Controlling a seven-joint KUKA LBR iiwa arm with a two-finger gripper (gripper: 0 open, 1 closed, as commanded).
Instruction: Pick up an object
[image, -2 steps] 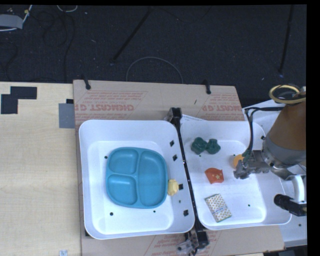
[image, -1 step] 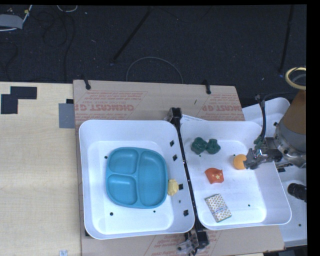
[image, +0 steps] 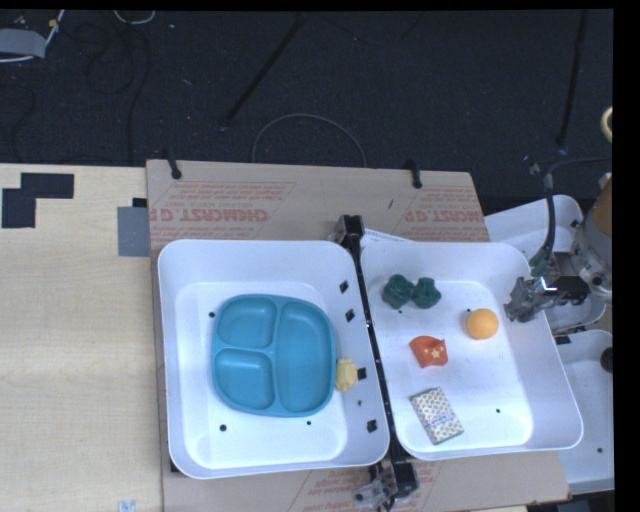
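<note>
Camera view has the gripper sitting at the right rim of the right-hand bin, and I can't make out how it is set: it reads as a dark grey clump against the white wall. Most of the arm is cut off by the picture's right side.

Nearest to the gripper, just to its left and slightly lower, is the orange ball, lying apart from it on the bin floor. Further left sits a small red block with a pale mark I can't read. Beyond that, up and left, is a dark green lumpy thing; I can't make out its shape. Lower down lies a patterned packet, tilted.

Across the divider, well away from the gripper, the left-hand bin holds a blue divided plate, with a small yellow object touching its right edge, too blurred to name.
</note>
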